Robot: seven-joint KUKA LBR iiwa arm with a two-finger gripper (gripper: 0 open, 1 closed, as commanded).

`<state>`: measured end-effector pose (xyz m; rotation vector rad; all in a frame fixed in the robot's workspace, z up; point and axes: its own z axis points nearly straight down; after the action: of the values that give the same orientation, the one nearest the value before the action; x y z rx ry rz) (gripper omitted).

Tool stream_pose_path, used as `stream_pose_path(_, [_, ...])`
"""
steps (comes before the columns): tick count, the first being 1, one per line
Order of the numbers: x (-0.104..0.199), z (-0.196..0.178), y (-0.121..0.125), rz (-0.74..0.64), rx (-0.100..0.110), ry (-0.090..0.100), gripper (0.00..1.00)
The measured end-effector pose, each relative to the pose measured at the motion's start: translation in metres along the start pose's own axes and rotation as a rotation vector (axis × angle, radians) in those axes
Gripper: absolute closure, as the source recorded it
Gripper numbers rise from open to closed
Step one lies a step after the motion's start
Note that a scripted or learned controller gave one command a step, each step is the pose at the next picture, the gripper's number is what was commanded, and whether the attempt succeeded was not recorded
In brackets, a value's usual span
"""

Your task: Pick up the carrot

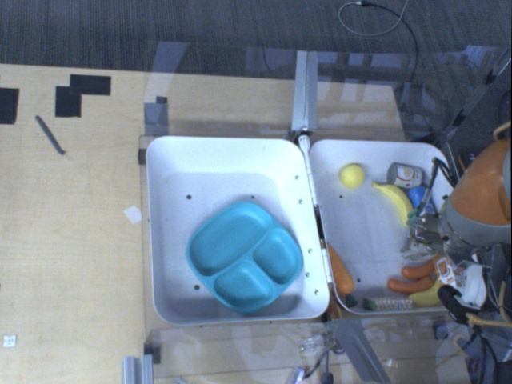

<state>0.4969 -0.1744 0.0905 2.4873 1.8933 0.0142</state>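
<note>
Against bin wall, perhaps, carrot point(341, 272).

Pale wooden worktop point(72, 254), two shallow white bins side by side, left bin point(164, 238), right bin point(364, 238), black tape patches point(80, 94) at far left

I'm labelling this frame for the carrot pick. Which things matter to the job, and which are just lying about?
For the job:
carrot
gripper
right bin

Lying about:
blue divided plate
lemon
banana
sausages
can
</note>
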Motion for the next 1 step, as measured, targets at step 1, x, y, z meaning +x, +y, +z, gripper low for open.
stream_pose_path(1, [0.0579, -0.1075, -0.0226, -0.290, 0.011, 0.005, 1.00])
